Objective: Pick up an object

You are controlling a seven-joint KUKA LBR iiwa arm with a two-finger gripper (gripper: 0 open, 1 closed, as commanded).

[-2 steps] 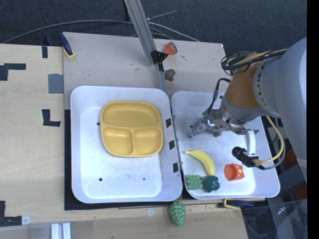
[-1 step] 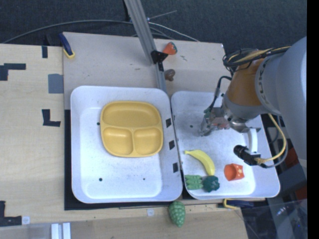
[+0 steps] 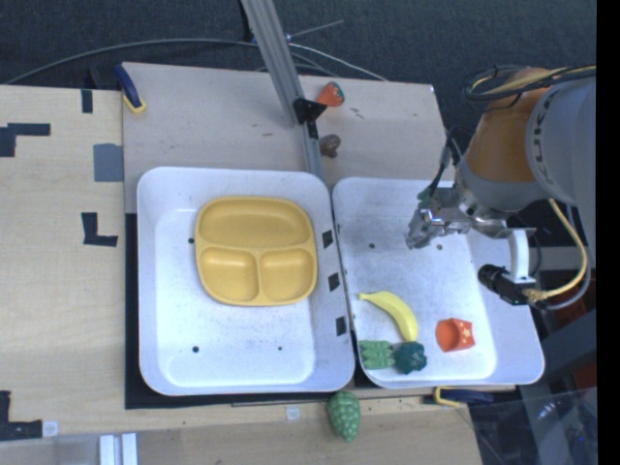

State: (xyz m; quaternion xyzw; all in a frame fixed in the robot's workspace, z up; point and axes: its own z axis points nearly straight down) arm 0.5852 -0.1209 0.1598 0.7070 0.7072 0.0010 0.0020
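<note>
In the right bin [image 3: 504, 356] lie a yellow banana [image 3: 392, 311], a green broccoli-like toy [image 3: 393, 356] and an orange-red piece [image 3: 454, 334], all near its front. My gripper [image 3: 423, 231] hangs over the bin's upper middle, well behind these objects and apart from them. Nothing shows between its fingers. The left bin [image 3: 155, 289] holds a yellow divided plate [image 3: 257, 250].
A green bumpy toy [image 3: 343, 414] lies on the bench just outside the bins' front edge. A metal pole [image 3: 276, 51] rises behind the bins, with a small orange piece [image 3: 331, 93] and a brown one [image 3: 329, 145] near it. Cables hang off the arm at right.
</note>
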